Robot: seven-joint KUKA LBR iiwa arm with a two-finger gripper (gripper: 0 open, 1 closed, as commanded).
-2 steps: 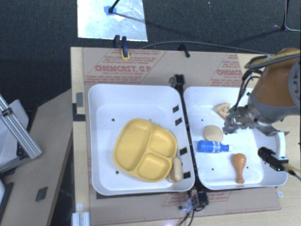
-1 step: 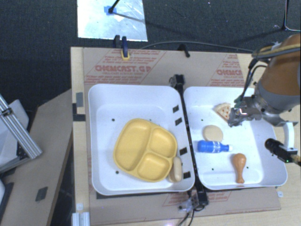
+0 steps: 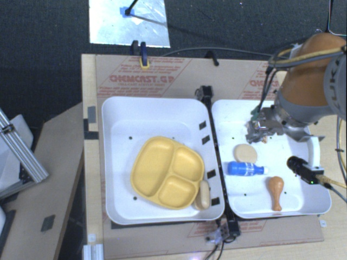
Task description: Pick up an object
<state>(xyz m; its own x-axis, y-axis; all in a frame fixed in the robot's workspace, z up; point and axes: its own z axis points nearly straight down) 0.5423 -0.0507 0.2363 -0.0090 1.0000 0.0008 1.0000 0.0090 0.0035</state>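
Crowding the right bin (image 3: 320, 199): cookie (image 3: 245, 154), bottle (image 3: 245, 169), drumstick (image 3: 276, 191).

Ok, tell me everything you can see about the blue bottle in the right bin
The blue bottle is small and looks like plastic, with a bright blue body and a white cap end pointing toward the view's right. It lies on its side on the floor of the right bin, near the divider between the two bins. A pale round cookie-like piece sits just above it in the view, very close or touching; I cannot tell which. A toy drumstick lies apart, lower right. The pincer is above, not on it.
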